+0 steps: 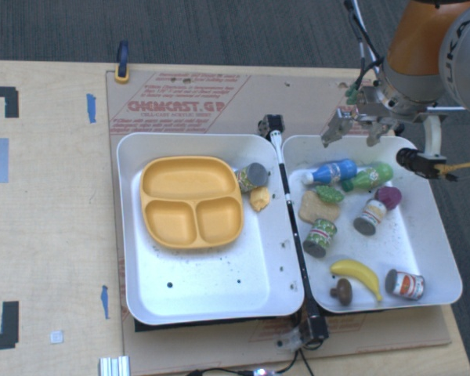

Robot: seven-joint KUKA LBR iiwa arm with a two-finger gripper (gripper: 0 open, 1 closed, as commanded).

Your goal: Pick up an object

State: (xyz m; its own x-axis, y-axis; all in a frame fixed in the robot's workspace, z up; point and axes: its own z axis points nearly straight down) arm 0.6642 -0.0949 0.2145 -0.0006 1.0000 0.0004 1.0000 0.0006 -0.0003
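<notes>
Your pincer hovers spread and empty above the right bin's far rim. The blue bottle lies just below it (probably light, stiff, slippery plastic); take it across its middle.

One fixed camera looked down at a slant from above on two shallow white plastic bins, moderately close.

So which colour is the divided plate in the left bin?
Yellow-orange; the divided plate shows best in the camera view.
</notes>
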